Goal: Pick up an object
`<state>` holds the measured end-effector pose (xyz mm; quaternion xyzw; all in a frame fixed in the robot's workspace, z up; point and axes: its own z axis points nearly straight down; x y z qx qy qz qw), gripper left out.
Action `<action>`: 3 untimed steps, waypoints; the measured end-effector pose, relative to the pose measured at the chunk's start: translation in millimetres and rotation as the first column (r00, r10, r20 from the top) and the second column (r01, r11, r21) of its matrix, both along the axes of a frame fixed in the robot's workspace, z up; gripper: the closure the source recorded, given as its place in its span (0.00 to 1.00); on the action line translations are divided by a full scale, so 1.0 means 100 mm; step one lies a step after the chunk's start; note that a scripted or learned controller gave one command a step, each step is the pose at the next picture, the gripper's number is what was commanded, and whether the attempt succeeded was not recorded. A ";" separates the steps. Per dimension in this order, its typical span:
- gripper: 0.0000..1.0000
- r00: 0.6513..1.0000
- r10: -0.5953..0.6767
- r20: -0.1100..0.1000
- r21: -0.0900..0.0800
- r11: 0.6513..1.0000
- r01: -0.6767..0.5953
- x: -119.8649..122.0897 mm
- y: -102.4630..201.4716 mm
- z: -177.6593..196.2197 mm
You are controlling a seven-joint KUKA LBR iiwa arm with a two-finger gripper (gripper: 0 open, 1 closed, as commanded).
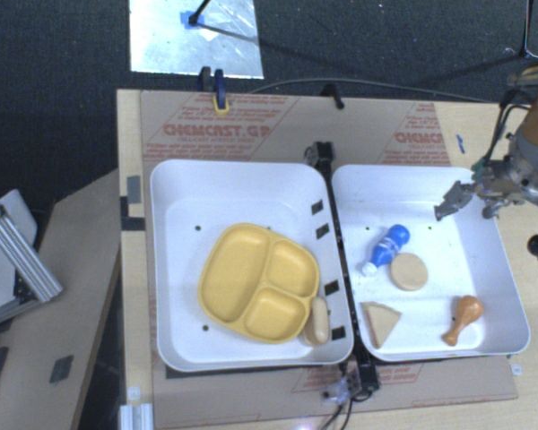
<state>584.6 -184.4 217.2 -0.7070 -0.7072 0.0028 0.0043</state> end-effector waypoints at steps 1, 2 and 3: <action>0.00 1.000 0.003 0.011 -0.002 1.000 -0.003 0.03 0.00 0.06; 0.00 1.000 0.001 0.008 -0.002 1.000 -0.001 -0.06 -0.05 -0.47; 0.00 1.000 0.002 0.007 -0.001 1.000 -0.002 -0.11 -0.05 -1.09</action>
